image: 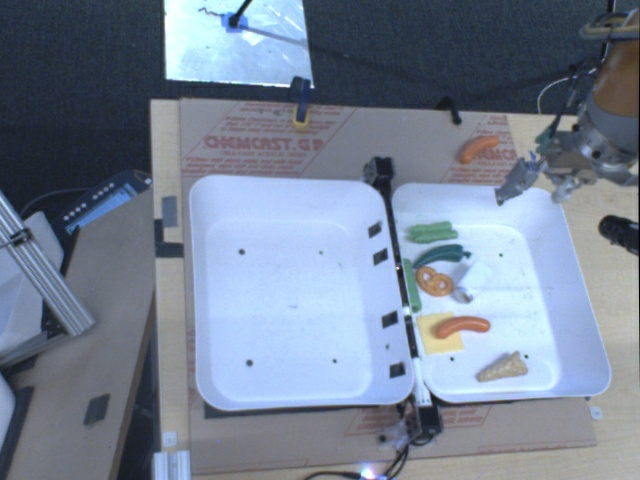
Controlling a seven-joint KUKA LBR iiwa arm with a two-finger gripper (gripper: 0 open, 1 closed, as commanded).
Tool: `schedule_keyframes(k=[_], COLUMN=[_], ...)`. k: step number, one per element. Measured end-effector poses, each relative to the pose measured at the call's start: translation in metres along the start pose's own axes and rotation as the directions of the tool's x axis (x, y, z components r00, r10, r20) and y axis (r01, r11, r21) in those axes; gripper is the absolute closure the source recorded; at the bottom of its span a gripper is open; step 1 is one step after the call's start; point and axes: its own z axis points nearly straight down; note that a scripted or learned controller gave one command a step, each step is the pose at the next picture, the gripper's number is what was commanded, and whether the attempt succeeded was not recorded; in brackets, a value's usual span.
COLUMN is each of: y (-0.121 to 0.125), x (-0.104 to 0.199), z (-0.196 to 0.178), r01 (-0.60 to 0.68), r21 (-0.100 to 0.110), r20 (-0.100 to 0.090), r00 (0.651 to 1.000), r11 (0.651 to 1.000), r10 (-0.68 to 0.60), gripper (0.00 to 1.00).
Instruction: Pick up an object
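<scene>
Cardboard-brown surface (260,133) under the camera, printed with red lettering, and on it two shallow white bins side by side, joined along a black strip down the middle. Left bin (290,288) first, right bin (530,268) beside it. Beyond the surface the floor is dark carpet, with a shiny silver sheet (235,28) lying at the top, and a blue-and-yellow clamp (299,103) at the surface's far edge. At far left, a grey device (100,203) and a metal rail (40,283).

Now the count, all in the right bin: one green pea pod (431,232) at the top, one dark teal pepper-like piece (440,255) just below it, one orange pretzel (434,281), one small pale piece (470,273) right beside the pretzel, one yellow cheese slice (440,333) with one orange sausage (462,325) lying across its upper edge, and one tan wedge (502,368) near the front. A second orange sausage (478,148) sits outside the bins, on the surface behind the right bin.

The arm comes in from the right, orange band up high, wrist low over the right bin's far corner. The claw (535,183) hangs above that rim, fingers spread apart, gripping nothing, well apart from the pieces in the bin.
</scene>
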Motion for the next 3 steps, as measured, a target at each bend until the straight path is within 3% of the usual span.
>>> schedule_keyframes(k=[1,2,3], y=[0.001,-0.060,-0.076], x=[0.000,-0.048,-0.019], z=[-0.012,0.154,-0.003], r01=[0.003,-0.008,0.003], r21=[-0.004,0.017,-0.016], r20=[0.000,-0.003,0.004], r00=[1.000,1.000,1.000], r11=[1.000,1.000,1.000], r10=[-0.003,0.008,-0.003], gripper=[1.00,1.00,1.00])
